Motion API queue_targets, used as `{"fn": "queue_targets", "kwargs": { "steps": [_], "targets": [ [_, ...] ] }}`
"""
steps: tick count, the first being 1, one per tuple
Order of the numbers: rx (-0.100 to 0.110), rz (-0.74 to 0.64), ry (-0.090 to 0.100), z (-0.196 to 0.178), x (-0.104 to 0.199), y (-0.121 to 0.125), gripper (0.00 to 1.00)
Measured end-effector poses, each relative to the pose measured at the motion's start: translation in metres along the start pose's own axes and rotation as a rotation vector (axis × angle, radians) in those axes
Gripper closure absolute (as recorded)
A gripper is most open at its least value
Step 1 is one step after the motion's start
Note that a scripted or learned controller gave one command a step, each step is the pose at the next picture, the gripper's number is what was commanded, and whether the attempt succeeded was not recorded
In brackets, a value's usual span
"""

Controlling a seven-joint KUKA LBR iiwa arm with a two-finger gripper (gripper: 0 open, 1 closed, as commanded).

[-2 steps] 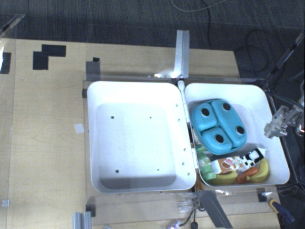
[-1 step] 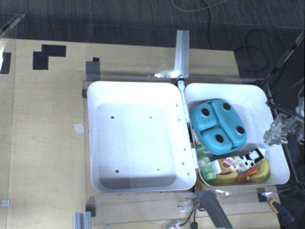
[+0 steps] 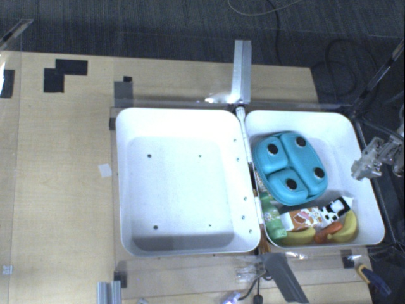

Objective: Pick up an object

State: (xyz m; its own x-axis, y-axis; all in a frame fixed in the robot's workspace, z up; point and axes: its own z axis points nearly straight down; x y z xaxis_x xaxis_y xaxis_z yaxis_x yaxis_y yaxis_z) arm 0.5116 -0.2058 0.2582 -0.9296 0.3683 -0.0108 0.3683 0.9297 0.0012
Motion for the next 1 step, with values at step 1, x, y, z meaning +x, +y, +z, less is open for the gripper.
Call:
{"fn": "queue_targets", "kwargs": {
  "steps": [1],
  "targets": [
    [0.000,-0.352,-0.001,-0.0072,0.0202,-0.0085,1.00]
  ]
}}
